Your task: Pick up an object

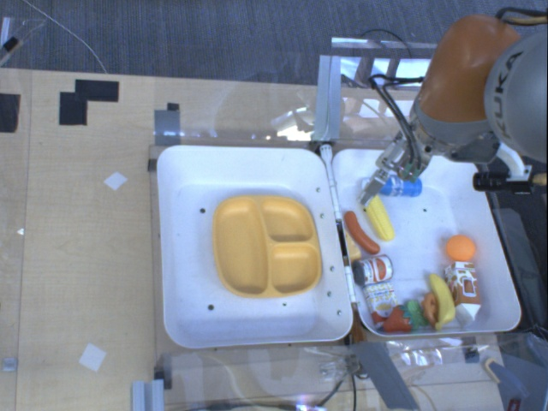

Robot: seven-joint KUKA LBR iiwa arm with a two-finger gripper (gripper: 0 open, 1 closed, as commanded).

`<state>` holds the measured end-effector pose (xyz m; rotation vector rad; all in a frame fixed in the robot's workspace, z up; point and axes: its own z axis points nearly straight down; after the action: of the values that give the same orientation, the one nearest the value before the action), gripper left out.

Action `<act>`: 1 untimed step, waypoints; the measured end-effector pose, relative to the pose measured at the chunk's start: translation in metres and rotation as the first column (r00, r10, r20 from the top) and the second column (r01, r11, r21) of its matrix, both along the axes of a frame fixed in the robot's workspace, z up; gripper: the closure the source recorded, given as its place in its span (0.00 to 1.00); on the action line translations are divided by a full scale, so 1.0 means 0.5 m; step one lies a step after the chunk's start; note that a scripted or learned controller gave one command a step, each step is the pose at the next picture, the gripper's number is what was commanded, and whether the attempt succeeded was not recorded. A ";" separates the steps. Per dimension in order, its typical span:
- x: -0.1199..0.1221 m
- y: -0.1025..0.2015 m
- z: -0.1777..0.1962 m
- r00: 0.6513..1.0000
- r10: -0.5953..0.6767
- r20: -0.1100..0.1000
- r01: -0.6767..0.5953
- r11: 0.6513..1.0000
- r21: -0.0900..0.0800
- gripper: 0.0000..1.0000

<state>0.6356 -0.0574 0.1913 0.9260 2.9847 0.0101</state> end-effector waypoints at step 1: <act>-0.003 -0.128 -0.058 0.990 -0.140 -0.010 0.140 0.990 -0.001 0.00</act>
<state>0.6342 -0.1211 0.1622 1.1363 2.9210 0.0024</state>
